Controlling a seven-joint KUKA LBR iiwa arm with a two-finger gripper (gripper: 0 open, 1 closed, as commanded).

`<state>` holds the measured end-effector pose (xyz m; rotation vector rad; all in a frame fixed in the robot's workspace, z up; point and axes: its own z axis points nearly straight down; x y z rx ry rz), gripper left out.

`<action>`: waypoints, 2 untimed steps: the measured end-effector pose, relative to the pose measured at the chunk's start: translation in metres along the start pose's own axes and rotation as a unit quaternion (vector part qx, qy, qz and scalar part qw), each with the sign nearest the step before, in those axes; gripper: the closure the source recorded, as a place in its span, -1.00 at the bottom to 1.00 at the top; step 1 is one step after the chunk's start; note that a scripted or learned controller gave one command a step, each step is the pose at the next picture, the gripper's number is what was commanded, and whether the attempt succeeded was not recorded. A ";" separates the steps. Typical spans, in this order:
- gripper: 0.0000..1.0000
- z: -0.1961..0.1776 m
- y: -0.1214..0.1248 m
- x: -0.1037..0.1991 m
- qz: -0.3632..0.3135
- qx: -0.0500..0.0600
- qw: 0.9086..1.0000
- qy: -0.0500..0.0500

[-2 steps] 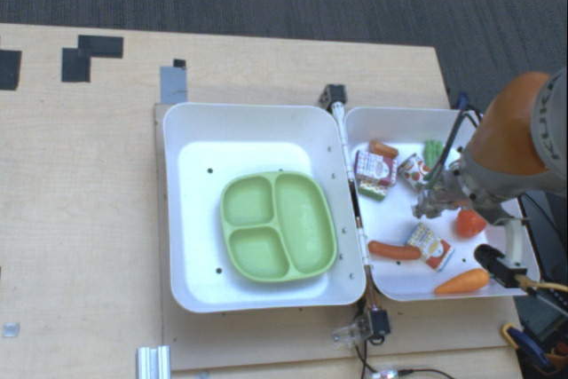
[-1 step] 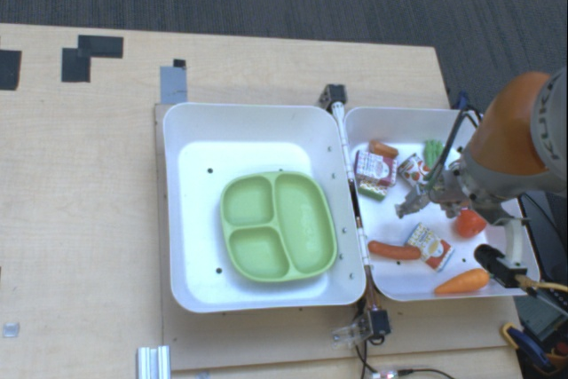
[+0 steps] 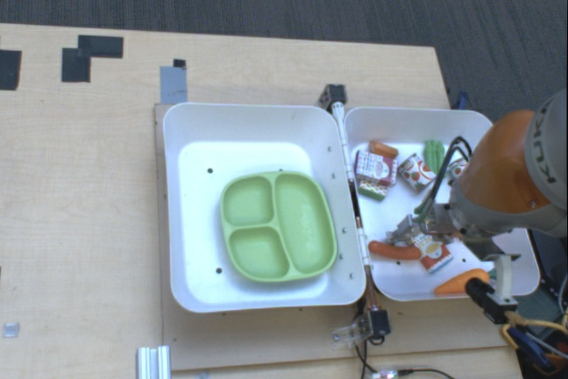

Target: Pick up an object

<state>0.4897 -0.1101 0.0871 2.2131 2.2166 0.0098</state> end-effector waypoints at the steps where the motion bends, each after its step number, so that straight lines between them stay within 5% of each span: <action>1: 1.00 -0.011 0.002 0.000 -0.001 -0.003 1.000 -0.001; 2: 1.00 -0.098 -0.001 0.078 -0.002 0.004 1.000 0.002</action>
